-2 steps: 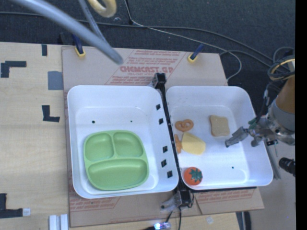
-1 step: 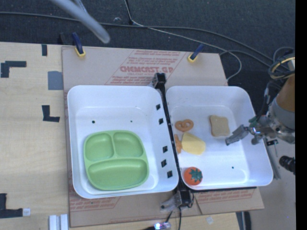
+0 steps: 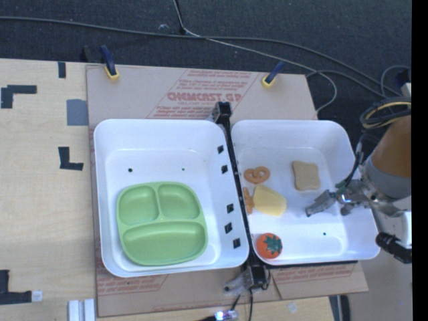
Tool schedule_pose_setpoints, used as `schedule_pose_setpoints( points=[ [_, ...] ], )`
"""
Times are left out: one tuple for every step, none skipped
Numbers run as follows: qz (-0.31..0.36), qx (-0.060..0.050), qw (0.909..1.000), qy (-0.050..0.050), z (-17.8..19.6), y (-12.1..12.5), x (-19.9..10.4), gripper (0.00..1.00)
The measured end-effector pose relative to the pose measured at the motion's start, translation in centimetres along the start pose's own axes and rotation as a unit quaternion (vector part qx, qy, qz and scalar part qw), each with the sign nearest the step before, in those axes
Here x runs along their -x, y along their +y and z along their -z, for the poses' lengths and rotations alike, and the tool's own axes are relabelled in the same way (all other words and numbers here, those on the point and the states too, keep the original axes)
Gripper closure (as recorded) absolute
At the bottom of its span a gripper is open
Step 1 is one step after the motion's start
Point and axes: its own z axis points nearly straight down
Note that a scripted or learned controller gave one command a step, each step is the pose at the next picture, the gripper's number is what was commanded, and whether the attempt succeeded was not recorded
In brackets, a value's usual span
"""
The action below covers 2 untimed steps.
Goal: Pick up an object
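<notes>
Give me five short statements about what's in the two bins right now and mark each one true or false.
1. The green divided plate lies in the left bin. True.
2. The tomato sits on the green plate. False: it lies in the right bin, near its front edge.
3. The pretzel lies in the right bin, close to the divider. True.
4. The gripper holds the bread slice. False: the slice lies on the bin floor, apart from the gripper.
5. The yellow cheese wedge lies in the left bin. False: it lies in the right bin, just in front of the pretzel.

Glossy white plastic bins (image 3: 160,129) sit on matt brown cardboard (image 3: 200,92).
</notes>
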Motion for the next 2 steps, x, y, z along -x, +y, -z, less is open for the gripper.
schedule_pose_setpoints(
  points=[
    [0.000, 0.004, 1.0000, -0.002, -4.3, 0.0, 0.0, 0.00],
    [0.001, 0.005, 1.0000, -0.002, -3.2, 0.3, 0.0, 1.00]
  ],
)
